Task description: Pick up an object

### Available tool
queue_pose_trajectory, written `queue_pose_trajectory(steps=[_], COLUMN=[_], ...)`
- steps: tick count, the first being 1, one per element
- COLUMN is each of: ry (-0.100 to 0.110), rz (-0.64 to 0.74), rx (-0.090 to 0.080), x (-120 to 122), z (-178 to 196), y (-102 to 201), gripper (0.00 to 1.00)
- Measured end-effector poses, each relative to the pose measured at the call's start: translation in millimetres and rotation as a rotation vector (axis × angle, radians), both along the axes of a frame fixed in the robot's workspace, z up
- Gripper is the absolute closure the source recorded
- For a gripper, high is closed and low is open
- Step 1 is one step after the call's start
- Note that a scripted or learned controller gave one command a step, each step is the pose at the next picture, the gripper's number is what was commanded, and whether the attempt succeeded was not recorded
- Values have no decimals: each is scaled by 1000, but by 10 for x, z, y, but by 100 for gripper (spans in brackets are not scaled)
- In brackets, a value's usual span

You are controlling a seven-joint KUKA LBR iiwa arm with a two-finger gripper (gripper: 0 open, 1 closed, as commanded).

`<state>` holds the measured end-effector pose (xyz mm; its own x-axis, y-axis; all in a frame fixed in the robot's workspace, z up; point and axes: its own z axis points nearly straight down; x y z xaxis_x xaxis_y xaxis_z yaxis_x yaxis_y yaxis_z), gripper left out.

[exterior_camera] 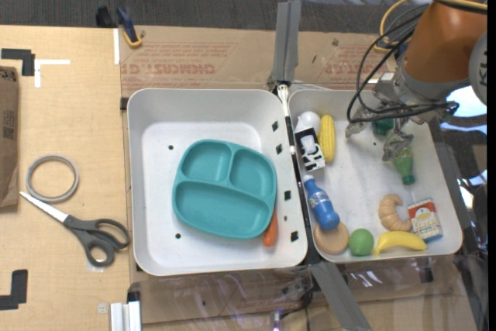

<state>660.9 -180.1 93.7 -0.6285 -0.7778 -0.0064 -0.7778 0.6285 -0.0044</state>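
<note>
Green bottle (404,165) lies in right bin (447,167), far-right part, directly under gripper (397,145); contact not resolvable, and whether gripper is spread or pressed together cannot be told. Near edge of same bin: banana (400,243), green ball (360,242), croissant (393,212), small carton (425,219). Along its left wall: blue bottle (320,204), corn (328,138). Left bin (147,167) holds teal tray (225,188), with carrot (270,232) at its near-right edge. Cardboard bench (70,260): scissors (81,229), tape roll (52,177) at left.
</note>
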Motion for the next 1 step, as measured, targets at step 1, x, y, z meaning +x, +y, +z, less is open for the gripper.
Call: queue_pose_trajectory(steps=[1], ry=[-8], rz=[-6], rx=[2], x=[17], z=[114], y=[-5], gripper=[100])
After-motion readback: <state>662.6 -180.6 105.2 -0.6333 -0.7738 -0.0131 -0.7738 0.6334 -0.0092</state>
